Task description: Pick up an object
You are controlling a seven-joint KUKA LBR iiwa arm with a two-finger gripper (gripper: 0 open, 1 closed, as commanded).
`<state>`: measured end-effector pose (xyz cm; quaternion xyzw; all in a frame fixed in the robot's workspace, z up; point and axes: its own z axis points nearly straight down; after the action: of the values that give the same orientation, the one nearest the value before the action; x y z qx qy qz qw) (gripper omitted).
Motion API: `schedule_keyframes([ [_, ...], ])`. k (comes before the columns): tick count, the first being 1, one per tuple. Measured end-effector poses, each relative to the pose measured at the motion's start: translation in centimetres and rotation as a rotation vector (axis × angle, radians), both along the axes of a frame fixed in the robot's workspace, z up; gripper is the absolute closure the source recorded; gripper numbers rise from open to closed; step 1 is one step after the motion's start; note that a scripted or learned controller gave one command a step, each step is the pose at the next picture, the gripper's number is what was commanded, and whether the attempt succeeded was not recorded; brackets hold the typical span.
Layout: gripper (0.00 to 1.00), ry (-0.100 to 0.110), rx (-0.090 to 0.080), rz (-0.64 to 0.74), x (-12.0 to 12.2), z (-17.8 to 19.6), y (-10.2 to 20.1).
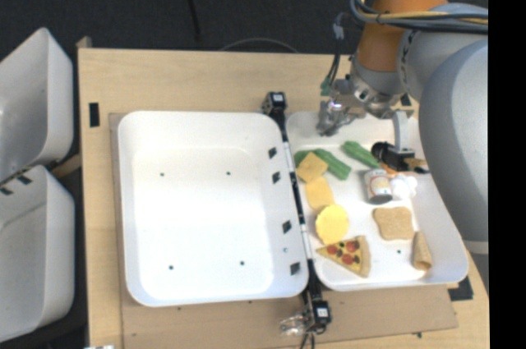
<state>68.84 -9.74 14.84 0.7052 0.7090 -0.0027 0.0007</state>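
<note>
two white bins: the left bin (197, 208) and the right bin (444, 257), which holds two green pods (329, 163), three yellow pieces (319, 193), one pizza slice (349, 254), one toast (394, 222) and one can (379, 187). the pizza slice lies at the near edge, long axis across the bin, tip pointing left. the gripper (333, 119) hangs over the bin's far corner; its grip i cannot tell.

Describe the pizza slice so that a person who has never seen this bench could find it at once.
Look in the right bin, the one that holds the food pieces. Go to its near edge, at the corner beside the left bin. The pizza slice lies just below the yellow disc; it alone is a triangle with red spots.
</note>
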Motion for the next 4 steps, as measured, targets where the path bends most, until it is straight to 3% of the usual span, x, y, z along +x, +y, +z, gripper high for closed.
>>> schedule_keyframes([
  [2,1.00,-0.009,0.007,0.004,0.0,10.7,16.1],
  [3,1.00,-0.017,0.006,-0.001,0.2,22.6,17.1],
  [4,1.00,-0.009,0.006,0.001,0.1,25.7,22.5],
])
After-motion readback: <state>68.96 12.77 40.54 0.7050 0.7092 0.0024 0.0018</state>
